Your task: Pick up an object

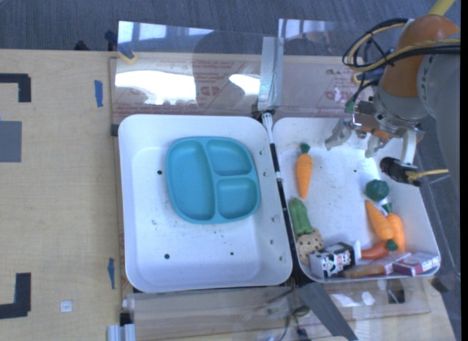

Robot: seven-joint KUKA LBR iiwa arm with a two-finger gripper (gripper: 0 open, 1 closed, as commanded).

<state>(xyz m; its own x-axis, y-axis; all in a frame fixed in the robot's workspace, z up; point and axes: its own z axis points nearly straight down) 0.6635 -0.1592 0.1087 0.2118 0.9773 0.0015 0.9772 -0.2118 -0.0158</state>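
Two bins: left bin bears a teal divided plate; right bin bears the toys.
Arm: reaches in over the right bin's far right corner.
Gripper: fingers spread apart, nothing between them, above bare bin floor.
Carrot: near the bin's left wall, well apart from the gripper.
Near wall: green toy, cow-patterned carton, red box.
Right wall: two orange carrots.
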